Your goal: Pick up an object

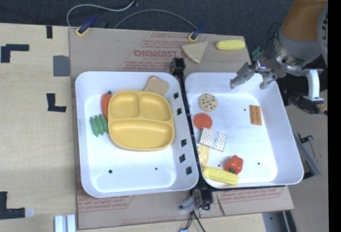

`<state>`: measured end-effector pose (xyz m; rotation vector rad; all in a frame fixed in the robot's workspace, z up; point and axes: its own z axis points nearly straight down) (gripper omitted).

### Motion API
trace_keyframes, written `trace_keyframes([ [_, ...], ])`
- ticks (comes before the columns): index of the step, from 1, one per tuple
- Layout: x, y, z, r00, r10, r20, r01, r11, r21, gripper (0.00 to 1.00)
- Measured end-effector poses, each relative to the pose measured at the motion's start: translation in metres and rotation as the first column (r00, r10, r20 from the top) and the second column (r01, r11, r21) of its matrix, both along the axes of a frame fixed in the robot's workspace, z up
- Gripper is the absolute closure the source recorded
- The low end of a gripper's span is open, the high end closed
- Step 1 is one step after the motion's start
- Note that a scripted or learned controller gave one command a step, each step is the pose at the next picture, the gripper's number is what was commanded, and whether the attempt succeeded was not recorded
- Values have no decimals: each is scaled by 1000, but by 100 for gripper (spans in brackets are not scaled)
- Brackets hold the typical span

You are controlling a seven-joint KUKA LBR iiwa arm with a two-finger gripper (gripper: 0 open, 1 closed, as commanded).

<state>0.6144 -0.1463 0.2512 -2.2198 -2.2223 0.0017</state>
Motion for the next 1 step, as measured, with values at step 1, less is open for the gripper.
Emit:
trace_keyframes([
  [1,34,31,-107,1000,3,-7,-3,1000,1,0],
])
